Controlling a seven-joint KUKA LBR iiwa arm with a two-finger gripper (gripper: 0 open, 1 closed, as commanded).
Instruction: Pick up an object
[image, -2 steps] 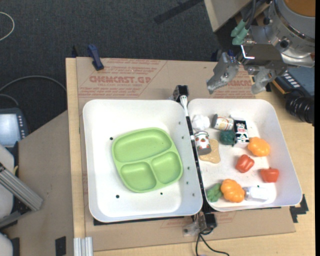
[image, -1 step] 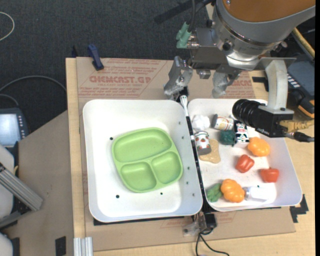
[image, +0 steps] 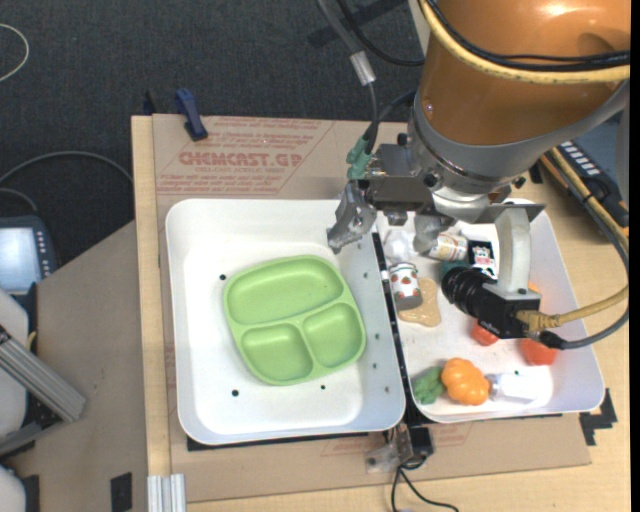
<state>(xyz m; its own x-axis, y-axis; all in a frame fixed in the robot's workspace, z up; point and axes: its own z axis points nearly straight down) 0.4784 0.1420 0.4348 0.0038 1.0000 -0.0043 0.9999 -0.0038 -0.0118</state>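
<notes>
Currently the pincer (image: 345, 222), whose grip state I cannot tell, hangs over the bins' shared rim and risks striking it, missing the green tray (image: 293, 318).

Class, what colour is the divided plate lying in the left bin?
Light green; the plate shows best in the camera view, looking down on the bench.

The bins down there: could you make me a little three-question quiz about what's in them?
1. True or false: the green tray lies in the left bin.
2. How many compartments does the tray have?
3. Which lies near the front of the right bin: A) orange pumpkin, B) blue cup, C) red book?

Key: 1 true; 2 three; 3 A.
</notes>
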